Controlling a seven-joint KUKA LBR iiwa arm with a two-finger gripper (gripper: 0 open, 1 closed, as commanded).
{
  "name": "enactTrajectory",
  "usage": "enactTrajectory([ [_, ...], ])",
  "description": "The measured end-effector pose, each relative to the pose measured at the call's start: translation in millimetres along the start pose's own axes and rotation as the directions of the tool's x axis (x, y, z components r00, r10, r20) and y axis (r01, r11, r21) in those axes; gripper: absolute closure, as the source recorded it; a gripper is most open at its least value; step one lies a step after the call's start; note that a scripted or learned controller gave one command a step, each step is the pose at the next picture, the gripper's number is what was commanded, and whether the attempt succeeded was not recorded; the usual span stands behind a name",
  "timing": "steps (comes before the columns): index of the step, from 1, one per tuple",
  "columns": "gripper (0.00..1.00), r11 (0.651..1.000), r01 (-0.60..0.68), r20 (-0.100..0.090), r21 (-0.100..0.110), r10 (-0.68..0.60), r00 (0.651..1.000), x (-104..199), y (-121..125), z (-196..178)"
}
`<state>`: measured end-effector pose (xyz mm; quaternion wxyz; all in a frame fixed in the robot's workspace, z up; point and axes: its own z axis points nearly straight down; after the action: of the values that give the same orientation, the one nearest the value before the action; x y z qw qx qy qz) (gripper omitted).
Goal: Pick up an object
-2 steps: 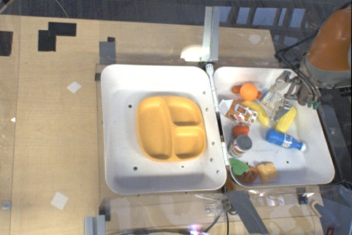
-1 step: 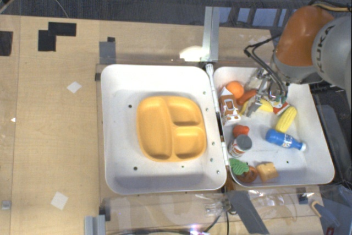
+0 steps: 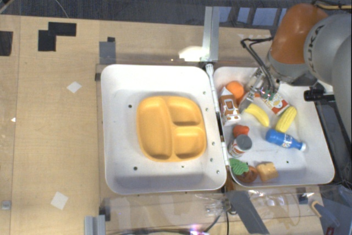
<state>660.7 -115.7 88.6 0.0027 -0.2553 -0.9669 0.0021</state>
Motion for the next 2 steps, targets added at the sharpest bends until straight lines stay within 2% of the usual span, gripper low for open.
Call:
enactTrajectory([
  [1, 1.0, 1.0, 0.007, 0.023, -0.01, -0.007, 1.0, -4, 4, -15],
  [2, 1.0, 0.949, -0.314, 0.011, -0.015, 0.314, 0.949, 24, 17, -84],
])
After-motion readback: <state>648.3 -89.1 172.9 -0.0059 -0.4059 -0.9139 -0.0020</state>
